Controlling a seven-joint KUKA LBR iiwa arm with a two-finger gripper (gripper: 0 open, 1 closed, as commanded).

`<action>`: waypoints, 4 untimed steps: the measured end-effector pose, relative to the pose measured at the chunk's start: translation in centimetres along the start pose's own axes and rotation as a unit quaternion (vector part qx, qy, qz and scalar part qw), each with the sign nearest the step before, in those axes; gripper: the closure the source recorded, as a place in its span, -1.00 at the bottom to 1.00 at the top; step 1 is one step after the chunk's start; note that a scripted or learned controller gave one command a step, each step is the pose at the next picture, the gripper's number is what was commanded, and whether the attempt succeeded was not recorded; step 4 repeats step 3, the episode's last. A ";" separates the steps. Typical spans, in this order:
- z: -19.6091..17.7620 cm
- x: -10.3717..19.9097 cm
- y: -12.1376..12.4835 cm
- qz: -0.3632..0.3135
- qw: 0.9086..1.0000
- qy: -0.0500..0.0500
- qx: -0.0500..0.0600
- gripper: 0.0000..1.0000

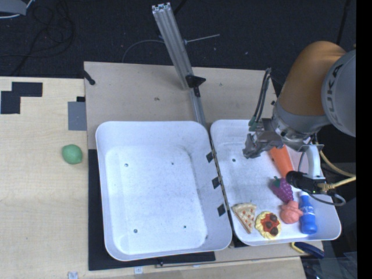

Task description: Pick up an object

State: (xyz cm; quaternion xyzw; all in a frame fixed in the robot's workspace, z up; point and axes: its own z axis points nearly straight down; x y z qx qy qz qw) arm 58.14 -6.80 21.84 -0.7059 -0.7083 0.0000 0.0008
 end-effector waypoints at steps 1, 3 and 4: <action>-0.4 6.1 1.3 0.000 1.000 0.000 0.000 1.00; -1.5 15.8 4.3 0.000 1.000 0.000 0.000 1.00; -1.5 15.8 4.3 0.000 1.000 0.000 0.000 1.00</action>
